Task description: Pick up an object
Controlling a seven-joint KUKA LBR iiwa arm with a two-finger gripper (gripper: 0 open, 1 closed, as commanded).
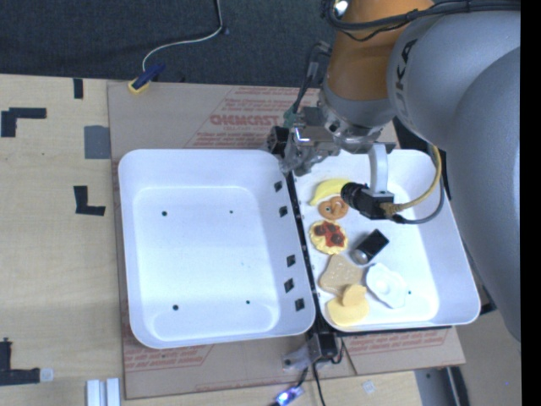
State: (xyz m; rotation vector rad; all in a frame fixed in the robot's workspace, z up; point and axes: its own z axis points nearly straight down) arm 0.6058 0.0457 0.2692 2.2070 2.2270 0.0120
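The right bin (pixel 439 252) holds several small objects along its left side: a yellow banana (pixel 326 189), a round brown cookie (pixel 331 209), a pizza slice (pixel 328 238), a black block (pixel 369 246), a tan toast piece (pixel 338 271), a white object (pixel 388 286) and a yellow heart-shaped piece (pixel 348 305). My gripper (pixel 297 152) hangs at the far left corner of that bin, above the divider between the two bins, just up and left of the banana. The grey arm and orange band (pixel 372 36) rise above it. Nothing shows between the fingers.
The left bin (pixel 203 244) lies beside the right one on a cardboard sheet (pixel 228 117). A black cable with a small camera (pixel 372 201) dangles from the wrist over the right bin. A blue-yellow clip (pixel 145 78) on a wire lies at the far left.
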